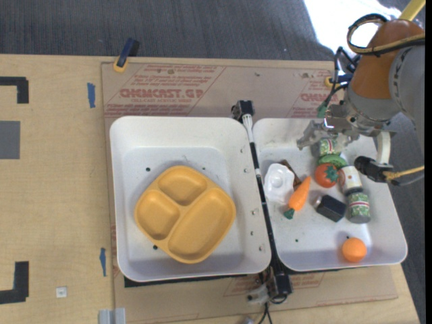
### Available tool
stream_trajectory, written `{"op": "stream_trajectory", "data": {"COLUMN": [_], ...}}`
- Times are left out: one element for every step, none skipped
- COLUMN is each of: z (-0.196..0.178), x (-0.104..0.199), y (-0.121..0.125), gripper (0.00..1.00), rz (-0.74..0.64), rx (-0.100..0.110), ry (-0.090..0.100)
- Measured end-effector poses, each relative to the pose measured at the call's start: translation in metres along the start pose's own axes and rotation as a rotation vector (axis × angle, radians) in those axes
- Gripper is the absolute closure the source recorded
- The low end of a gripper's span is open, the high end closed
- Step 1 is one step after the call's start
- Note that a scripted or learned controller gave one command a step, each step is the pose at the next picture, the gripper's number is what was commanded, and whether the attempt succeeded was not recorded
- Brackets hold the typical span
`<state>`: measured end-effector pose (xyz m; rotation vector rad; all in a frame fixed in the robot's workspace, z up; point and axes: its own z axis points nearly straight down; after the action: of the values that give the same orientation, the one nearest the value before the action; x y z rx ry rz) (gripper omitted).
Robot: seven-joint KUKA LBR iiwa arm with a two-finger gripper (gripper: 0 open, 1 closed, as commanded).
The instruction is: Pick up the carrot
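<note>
Pincer (329,140) hovering over the right bin's (391,248) far end, grip hidden, state impossible to tell. Directly beneath, a small can (330,151) and tomato (326,175). Further toward the left, carrot (297,196) lying aslant, free, against a white cup (278,181), probably awkward to approach.

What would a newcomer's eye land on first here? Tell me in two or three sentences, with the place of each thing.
First the yellow divided plate, sitting alone in the left bin. Next the clutter in the right bin: the carrot lies tilted near its middle beside a white object, with a tomato just right of it and an orange at the near corner. The grey and orange arm reaches in from the right, its gripper over the bin's far side.
</note>
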<state>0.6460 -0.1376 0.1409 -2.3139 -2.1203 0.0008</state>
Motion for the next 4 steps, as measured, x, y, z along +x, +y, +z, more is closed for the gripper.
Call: {"op": "stream_trajectory", "data": {"z": [0.052, 0.053, 0.042, 0.056], "x": [0.019, 0.031, 0.033, -0.022], "y": [-0.045, -0.098, -0.097, -0.165], "gripper": [0.0, 0.0, 1.0, 1.0], "rz": [0.085, -0.08, -0.079, -0.343], "rx": [-0.01, -0.012, -0.014, -0.004], "ry": [-0.001, -0.003, 0.001, -0.004]}}
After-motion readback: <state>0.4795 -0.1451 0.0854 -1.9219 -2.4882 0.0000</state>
